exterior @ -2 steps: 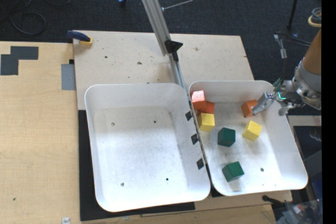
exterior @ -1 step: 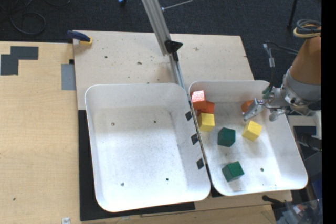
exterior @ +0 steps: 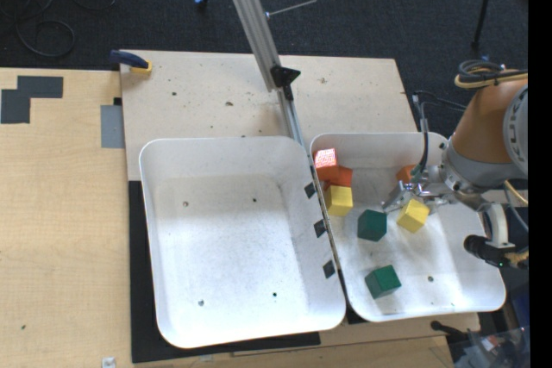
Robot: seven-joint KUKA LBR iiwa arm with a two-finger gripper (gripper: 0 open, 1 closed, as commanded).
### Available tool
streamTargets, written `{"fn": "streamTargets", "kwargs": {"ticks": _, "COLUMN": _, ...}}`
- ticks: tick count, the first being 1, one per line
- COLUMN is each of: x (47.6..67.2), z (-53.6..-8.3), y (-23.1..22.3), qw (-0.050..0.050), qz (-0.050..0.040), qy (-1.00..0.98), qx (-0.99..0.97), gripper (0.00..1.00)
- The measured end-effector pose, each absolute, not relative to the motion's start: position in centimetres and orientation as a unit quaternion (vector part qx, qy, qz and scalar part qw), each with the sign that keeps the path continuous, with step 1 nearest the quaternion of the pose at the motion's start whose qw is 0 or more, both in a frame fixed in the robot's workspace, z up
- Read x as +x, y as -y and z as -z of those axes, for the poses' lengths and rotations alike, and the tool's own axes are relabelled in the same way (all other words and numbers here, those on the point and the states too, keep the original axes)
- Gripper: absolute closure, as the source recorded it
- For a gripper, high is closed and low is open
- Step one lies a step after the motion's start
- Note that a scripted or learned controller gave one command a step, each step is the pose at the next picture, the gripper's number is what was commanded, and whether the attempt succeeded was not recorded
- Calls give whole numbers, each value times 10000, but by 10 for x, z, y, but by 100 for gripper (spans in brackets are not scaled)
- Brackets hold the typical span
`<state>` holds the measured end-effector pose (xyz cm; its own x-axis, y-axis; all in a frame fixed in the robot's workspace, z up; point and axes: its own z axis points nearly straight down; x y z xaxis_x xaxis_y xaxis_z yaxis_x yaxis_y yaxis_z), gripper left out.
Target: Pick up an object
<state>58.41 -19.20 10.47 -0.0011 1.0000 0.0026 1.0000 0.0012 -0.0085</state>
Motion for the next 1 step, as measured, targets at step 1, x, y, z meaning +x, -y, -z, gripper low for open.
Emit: {"fn": "streamTargets", "kwargs": {"ticks": 1, "x": 585, "z": -91, "y": 192, "qw": -3, "qz": -7, "qy": 7072, "qx": -7070, "gripper": 0}}
